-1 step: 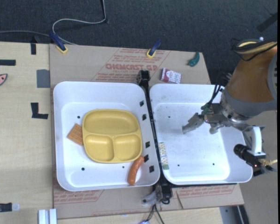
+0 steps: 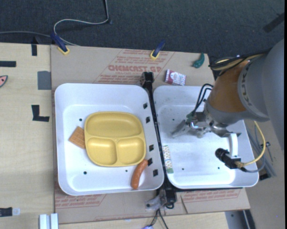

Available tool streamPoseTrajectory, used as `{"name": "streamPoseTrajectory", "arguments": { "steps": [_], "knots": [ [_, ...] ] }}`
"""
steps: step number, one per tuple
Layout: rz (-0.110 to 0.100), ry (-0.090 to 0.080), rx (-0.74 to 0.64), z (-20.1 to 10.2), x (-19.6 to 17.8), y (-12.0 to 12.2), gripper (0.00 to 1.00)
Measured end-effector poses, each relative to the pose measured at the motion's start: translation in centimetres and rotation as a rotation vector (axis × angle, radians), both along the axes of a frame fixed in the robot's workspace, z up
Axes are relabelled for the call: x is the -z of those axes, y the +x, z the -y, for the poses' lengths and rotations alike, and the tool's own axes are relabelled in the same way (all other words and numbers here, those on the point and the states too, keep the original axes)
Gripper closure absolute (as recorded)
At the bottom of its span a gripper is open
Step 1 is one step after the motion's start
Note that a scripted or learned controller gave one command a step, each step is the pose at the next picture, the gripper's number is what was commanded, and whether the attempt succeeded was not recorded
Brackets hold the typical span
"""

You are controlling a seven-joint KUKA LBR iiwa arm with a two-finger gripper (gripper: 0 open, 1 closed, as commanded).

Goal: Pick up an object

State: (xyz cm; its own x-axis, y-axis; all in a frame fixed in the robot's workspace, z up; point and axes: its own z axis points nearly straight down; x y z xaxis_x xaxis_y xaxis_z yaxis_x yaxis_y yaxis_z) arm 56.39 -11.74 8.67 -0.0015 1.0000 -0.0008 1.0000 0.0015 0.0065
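Yellow divided plate, tan cracker at its left edge and orange sausage below it, all in left bin. Gripper low over right bin, fingers spread, nothing between them.

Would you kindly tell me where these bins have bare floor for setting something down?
The right white bin is free along its near floor, below the pincer. The left white bin is crowded: yellow divided plastic tray, orange sausage-shaped toy, tan cracker-like piece; only its near-left corner is bare.

My end effector hangs over the right bin; the yellow tray and sausage lie to its left.
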Motion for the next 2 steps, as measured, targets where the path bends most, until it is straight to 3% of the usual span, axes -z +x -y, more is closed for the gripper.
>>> {"name": "streamPoseTrajectory", "arguments": {
  "steps": [1,2],
  "knots": [
    [-0.001,-0.002,0.001,0.13,-0.93,-0.05,1.0],
    [-0.001,-0.002,0.001,0.13,-0.92,-0.05,0.0]
  ]
}}
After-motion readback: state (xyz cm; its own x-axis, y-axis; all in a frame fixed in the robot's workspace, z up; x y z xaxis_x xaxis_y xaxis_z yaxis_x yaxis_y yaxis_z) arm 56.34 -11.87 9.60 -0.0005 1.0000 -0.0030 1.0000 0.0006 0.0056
